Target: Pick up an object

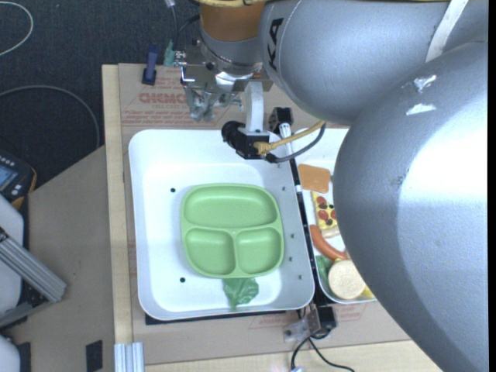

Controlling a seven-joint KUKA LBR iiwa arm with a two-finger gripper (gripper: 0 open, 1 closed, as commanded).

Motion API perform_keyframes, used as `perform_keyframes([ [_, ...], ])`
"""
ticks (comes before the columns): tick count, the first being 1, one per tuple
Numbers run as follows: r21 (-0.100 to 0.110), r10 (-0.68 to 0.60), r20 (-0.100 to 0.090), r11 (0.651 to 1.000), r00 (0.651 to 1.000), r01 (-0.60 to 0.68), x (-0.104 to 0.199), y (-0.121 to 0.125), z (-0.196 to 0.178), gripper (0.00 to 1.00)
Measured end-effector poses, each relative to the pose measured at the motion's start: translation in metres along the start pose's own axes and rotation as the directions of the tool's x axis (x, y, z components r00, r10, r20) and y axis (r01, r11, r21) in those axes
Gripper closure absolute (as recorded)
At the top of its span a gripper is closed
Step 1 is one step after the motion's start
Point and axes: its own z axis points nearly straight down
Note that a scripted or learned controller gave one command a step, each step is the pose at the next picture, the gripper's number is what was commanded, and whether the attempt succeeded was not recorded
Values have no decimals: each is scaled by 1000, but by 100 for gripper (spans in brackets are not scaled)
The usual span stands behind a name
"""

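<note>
My gripper hangs under the orange-banded wrist, above the bench just beyond the left bin's far rim. Nothing shows in it. In the left bin lies a green divided plate, with a green lettuce leaf by its near edge. The right bin's visible strip holds an orange slice, a pizza-like piece, a red sausage, a small green piece and a round pale-yellow slice. The arm hides the remainder of that bin.
The grey arm covers the view's right side. A black cable fitting hangs over the left bin's far right corner. A blue clip sits at the bench's back edge. White bin floor shows left of the plate.
</note>
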Motion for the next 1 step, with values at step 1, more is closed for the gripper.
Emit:
perform_keyframes([
  [1,13,-2,-1,1000,1000,2,1,-102,-32,100],
])
